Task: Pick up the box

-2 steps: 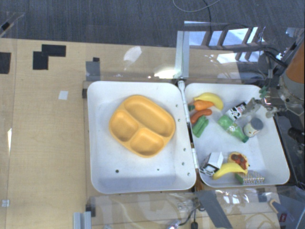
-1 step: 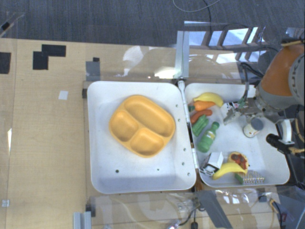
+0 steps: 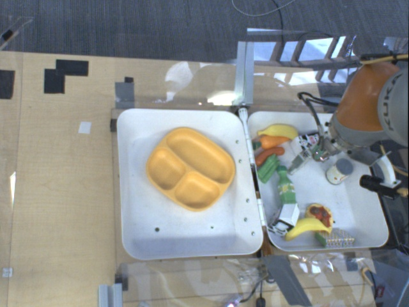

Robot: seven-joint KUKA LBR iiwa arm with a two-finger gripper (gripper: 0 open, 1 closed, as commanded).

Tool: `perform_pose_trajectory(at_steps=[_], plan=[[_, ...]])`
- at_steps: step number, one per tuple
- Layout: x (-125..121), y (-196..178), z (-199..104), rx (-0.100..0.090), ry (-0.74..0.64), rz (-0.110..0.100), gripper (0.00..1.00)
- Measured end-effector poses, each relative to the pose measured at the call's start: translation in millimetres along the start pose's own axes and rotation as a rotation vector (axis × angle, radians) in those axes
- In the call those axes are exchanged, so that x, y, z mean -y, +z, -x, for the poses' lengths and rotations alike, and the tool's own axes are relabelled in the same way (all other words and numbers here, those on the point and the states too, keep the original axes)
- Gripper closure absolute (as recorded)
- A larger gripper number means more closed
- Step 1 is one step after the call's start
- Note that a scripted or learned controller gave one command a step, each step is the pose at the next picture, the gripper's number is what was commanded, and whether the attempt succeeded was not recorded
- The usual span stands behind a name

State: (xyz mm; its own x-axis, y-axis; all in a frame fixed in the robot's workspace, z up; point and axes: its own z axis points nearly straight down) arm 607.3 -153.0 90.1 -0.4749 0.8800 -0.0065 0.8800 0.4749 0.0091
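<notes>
The box (image 3: 286, 194) is a slim green and white carton. It lies lengthwise in the right bin (image 3: 364, 226), left of that bin's middle. My gripper (image 3: 303, 158) hangs over the upper part of the same bin, just up and to the right of the box's top end. It sits under the grey wrist with the orange band (image 3: 359, 102). Nothing can be made out in the gripper, and it stands apart from the box.
Around the box lie a yellow banana (image 3: 278, 131), an orange carrot (image 3: 271, 144), a green pepper (image 3: 267, 167), a second banana (image 3: 303, 228) and a red-topped toy (image 3: 321, 213). The left bin (image 3: 137, 235) holds a yellow divided plate (image 3: 190, 167).
</notes>
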Motion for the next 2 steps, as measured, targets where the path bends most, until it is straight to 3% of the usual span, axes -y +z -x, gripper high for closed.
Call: perform_pose_trajectory(at_steps=[1, 2], plan=[[25.4, -0.2, 29.4, 0.002, -0.126, 0.001, 0.00], [45.7, -49.8, 22.4, 0.000, -0.095, -0.001, 0.00]])
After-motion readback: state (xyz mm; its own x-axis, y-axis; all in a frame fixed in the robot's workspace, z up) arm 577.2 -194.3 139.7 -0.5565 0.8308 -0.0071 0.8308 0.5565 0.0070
